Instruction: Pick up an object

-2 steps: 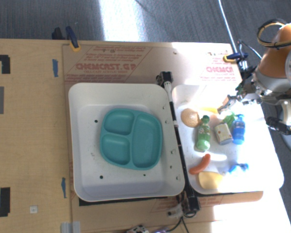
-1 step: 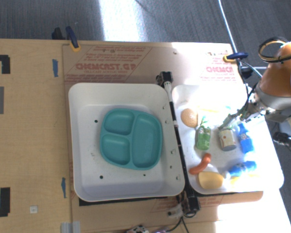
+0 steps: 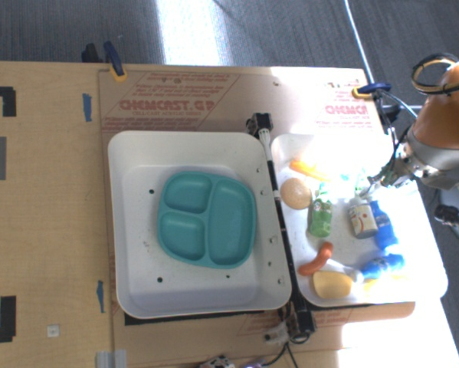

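The right bin (image 3: 431,261) holds several small items. An orange carrot piece (image 3: 306,169) lies at the back, with a tan round item (image 3: 296,193) just in front of it. A green packet (image 3: 319,215) sits mid-bin beside a small grey box (image 3: 361,221) and a blue piece (image 3: 385,233). Toward the front lie a red sausage (image 3: 317,261), a yellow lemon-like item (image 3: 332,284) and a blue toy (image 3: 383,265). My gripper (image 3: 380,179) hangs over the bin's back right, just above and behind the grey box, and nothing shows between its tips.
The left bin (image 3: 123,205) bears a teal divided plate (image 3: 207,219). A black clamp (image 3: 260,123) stands where the bins meet at the back. The grey and orange arm (image 3: 437,133) comes in over the right rim. Cardboard covers the bench around both bins.
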Available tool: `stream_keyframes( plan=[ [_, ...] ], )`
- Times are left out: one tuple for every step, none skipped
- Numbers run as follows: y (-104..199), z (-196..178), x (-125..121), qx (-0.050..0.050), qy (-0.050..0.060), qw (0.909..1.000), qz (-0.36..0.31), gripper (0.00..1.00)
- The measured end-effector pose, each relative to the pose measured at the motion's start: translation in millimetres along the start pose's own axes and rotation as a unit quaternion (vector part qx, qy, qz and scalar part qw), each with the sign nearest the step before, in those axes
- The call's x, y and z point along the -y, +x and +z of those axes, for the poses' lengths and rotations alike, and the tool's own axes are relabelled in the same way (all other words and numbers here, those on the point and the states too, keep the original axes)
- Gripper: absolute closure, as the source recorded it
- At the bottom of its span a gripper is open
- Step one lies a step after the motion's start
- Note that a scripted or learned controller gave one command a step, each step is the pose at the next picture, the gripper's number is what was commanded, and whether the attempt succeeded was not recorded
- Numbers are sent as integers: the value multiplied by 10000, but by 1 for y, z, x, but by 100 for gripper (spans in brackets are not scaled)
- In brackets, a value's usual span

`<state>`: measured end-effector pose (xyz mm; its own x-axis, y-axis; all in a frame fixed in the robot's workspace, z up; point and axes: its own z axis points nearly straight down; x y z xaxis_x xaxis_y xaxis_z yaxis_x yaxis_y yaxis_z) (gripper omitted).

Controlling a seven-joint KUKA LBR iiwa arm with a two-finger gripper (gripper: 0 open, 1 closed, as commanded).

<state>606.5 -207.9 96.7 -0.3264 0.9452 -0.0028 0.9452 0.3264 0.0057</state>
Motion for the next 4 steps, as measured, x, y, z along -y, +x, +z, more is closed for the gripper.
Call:
stream_keyframes(
  plan=[
    [0,0,0,-1,2,10000,0,0],
    [28,11,37,-8,14,9910,-1342,0],
    [27,-1,36,14,-13,9910,-1335,100],
    [57,-89,29,-4,-3,8304,-5572,100]
  ],
)
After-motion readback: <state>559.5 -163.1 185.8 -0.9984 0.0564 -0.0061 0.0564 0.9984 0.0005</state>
